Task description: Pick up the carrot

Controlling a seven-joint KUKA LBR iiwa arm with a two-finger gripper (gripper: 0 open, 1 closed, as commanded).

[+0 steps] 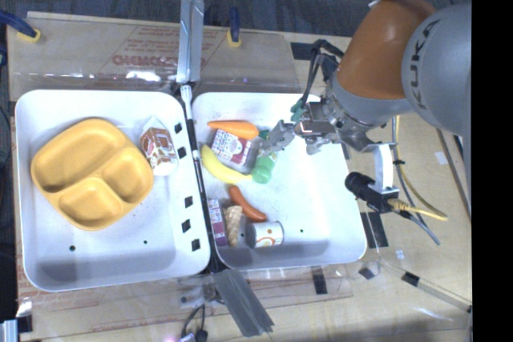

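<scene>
Nearest the camera, the arm (417,52) reached in over the right bin (337,212), its orange band above the wrist. The fingers (282,132) hung low at the bin's far side; whether they were released or clenched could not be told, and nothing showed between them.

The carrot (234,127) lay on its side just beyond the fingers toward the bin divider, close to the far wall, apart from the fingers. A packet (231,146) touched its near edge, with a banana (218,165) beside that. A green bottle (264,166) stood just below the fingers. A sausage (246,204) and a can (264,234) lay further off, toward the near wall. The left bin (48,244) held a yellow tray (90,172).

Judged handling: light, stiff, smooth and tapered, so liable to roll or slip. Recommended hold: across the thick middle, fingers square to its long axis, clear of the packet.
</scene>
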